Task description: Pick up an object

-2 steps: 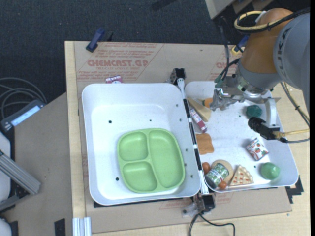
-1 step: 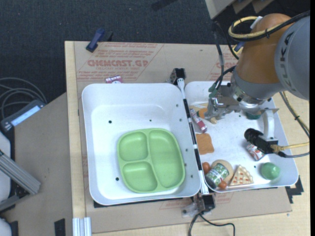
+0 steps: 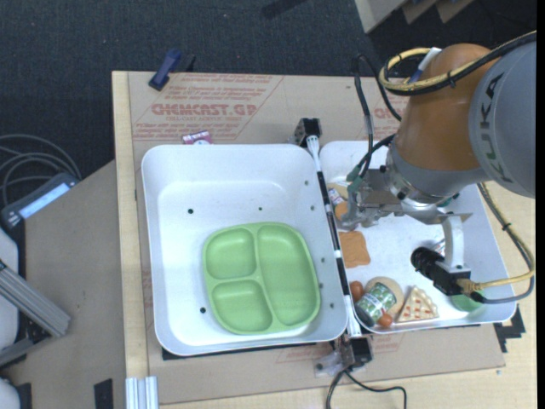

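Note:
My gripper [image 3: 356, 210] hangs low over the left side of the right bin [image 3: 490, 237], close to the divider between the bins. Just below it lies a flat orange-brown toast slice [image 3: 353, 248]. A small brown and white item [image 3: 337, 198] sits at the gripper's left, against the bin wall. Nearer the front edge lie a green can [image 3: 377, 301], a pizza slice [image 3: 415, 306] and a small red piece [image 3: 355, 289]. The arm hides the back of the right bin.
The left bin [image 3: 170, 194] holds a green divided plate [image 3: 258, 277]. Both bins rest on a cardboard sheet [image 3: 213, 105]. A small blue object [image 3: 165, 69] lies at the sheet's back left corner, outside the bins.

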Motion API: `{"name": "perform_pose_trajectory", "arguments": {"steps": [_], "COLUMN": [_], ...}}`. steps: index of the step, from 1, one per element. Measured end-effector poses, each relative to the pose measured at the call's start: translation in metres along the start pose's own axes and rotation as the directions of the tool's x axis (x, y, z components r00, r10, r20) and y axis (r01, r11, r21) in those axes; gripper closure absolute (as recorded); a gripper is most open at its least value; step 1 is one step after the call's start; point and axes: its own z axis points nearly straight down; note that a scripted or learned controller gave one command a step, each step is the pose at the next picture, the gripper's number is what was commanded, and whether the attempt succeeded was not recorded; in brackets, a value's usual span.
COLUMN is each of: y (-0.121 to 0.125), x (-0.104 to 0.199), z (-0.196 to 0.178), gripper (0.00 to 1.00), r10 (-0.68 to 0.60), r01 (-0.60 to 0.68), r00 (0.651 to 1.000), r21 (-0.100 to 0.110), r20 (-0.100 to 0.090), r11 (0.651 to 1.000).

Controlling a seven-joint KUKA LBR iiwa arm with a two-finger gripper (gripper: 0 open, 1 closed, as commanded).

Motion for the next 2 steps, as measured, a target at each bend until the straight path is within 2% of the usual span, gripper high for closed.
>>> {"name": "perform_pose_trajectory", "arguments": {"steps": [1, 2], "y": [0.040, 0.012], "x": [-0.046, -0.030], "z": [0.005, 0.005], "gripper": [1.00, 1.00], "r10": [0.001, -0.001], "r01": [-0.001, 0.001], "r00": [1.000, 1.000], "r21": [-0.004, 0.000], "r20": [0.002, 0.000], "r11": [1.000, 1.000]}}
